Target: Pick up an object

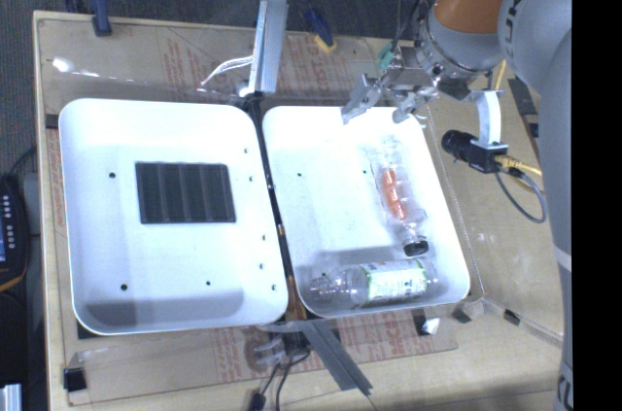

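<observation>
Glare-blurred clear bottle [369, 285], near bin wall [457, 297]

Left bin [97, 147]: a ridged pad [185, 192] lies in its middle.
Right bin [311, 156]: one bottle [398, 195] along the right wall, another bottle [374, 283] along the near wall.
Gripper [379, 108]: over the right bin's far edge.

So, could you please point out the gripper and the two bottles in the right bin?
gripper [374, 108]: camera view, midway between its fingertips.
bottle with the orange label [394, 190]: camera view, on the label.
bottle with the white label [394, 283]: camera view, on the label.
</observation>
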